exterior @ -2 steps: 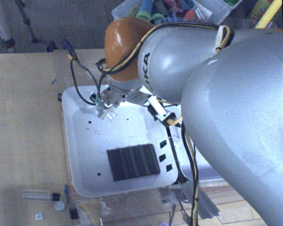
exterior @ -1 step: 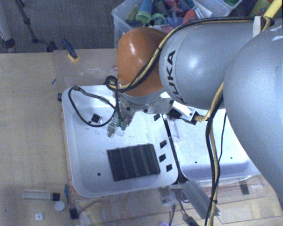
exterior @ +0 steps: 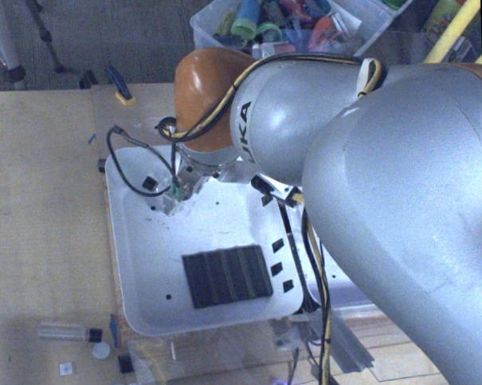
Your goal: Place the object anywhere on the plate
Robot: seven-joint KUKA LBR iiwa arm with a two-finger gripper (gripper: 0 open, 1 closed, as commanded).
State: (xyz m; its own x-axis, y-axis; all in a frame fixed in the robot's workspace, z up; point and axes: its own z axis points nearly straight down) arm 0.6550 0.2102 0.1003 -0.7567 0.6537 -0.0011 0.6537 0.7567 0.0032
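At the far left, the pale wooden bench point(exterior: 43, 220) carried only small clutter. A blue-handled tool point(exterior: 118, 83) lay near its far edge and a clear tube point(exterior: 62, 331) near the front corner, both outside the bins.

Next came the left bin point(exterior: 138, 296), white and shallow. A thin black cable point(exterior: 122, 173) looped over its far left corner and ran toward the gripper. A small black piece point(exterior: 149, 184) sat on the bin floor beside that cable, just left of the gripper.

The gripper point(exterior: 175, 200) hung low over the far part of the left bin, its tip close to the white floor. The slanted view and the wrist above hid its tip too much to tell whether it was released or clenched, and nothing could be seen grasped in it.

The dark ribbed slab point(exterior: 227, 277) lay flat on the floor of the same bin, toward the near side. It was to the right of and nearer than the gripper, well apart from it and not touching it. Three small black squares point(exterior: 278, 268) stood in a row along the bin's right wall, just beside the slab's right end.

Farther right, the orange band point(exterior: 209, 89) sat above the wrist. The broad grey arm point(exterior: 385, 205) covered the remainder of the bench. Beyond it stood a clear tub point(exterior: 297, 18) of coloured oddments.
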